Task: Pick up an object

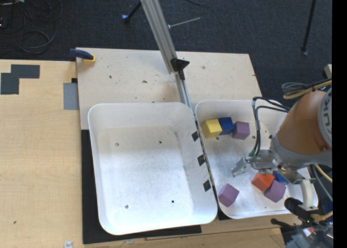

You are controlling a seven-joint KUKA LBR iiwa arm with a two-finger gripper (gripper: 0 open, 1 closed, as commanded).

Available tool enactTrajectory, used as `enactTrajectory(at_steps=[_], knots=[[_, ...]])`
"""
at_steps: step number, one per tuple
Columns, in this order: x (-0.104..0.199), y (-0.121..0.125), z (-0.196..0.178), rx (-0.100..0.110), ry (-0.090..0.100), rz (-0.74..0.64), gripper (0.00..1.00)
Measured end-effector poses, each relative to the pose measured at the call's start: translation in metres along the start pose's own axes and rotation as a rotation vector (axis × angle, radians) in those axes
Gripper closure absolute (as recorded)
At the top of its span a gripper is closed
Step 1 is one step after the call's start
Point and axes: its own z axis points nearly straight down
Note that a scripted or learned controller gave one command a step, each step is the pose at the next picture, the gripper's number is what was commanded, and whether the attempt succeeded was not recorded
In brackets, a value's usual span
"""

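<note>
two shallow white bins are seen side by side on a pale wooden bench. the left bin is the larger one in view, with a few dark specks on its floor. the right bin is where all the blocks are found.

a yellow block is placed near the far left corner of the right bin, touching a blue block on its right. a purple block is set just beside the blue one, on its right. another purple block is lying alone near the front left of the right bin, well apart from the far group. near the front right, an orange block is pressed against a third purple block, and a small piece of blue is glimpsed just behind them, partly hidden by the arm.

the grey arm, with its orange band, is reached in from the right over the right bin. the gripper is seen low over the bin floor, just left of the orange block and between the far group and the front purple block. its metal fingers are pointed left; nothing is seen between them, and whether they are spread or closed cannot be told from this angle.

a slanted aluminium bar is mounted behind the bins, and a blue and yellow clamp is fixed at the far left corner of the bench. black cables are seen by the arm.
</note>
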Motion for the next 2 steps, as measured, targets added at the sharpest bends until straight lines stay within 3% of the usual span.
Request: enactTrajectory(at_steps=[1, 2], knots=[[-0.002, 0.000, -0.007, 0.001, -0.001, 0.010, 1.00], [0.002, -0.001, -0.050, 0.023, 0.011, -0.004, 1.00]])
